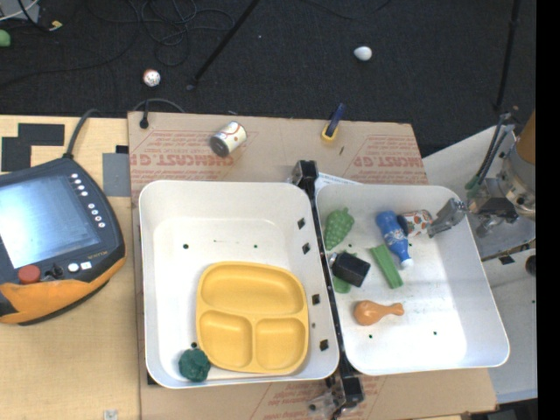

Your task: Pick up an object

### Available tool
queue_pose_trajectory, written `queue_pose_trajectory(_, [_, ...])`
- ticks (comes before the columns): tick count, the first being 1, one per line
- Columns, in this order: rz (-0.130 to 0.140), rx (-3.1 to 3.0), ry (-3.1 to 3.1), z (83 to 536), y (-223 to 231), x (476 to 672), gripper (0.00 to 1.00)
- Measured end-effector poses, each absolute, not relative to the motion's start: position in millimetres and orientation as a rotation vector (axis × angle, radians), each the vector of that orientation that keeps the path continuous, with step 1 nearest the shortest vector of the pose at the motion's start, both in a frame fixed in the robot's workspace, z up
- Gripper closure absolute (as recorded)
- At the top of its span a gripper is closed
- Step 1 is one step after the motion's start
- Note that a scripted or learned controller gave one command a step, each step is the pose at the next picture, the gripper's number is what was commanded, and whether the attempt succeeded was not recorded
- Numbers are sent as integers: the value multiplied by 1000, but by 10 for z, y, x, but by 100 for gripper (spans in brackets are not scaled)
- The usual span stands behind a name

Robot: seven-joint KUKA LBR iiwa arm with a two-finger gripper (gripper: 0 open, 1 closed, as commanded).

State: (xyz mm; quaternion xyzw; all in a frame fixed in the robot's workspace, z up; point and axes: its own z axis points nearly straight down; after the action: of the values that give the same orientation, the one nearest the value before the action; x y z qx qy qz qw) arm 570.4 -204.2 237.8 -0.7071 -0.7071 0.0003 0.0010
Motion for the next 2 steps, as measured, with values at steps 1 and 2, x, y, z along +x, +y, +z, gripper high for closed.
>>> queue_pose_trajectory(1, [4, -2215, -2219, 789, -1773, 6282, 0])
queue_pose_trajectory(2, [1, -2216, -2221, 872, -1222, 6294, 0])
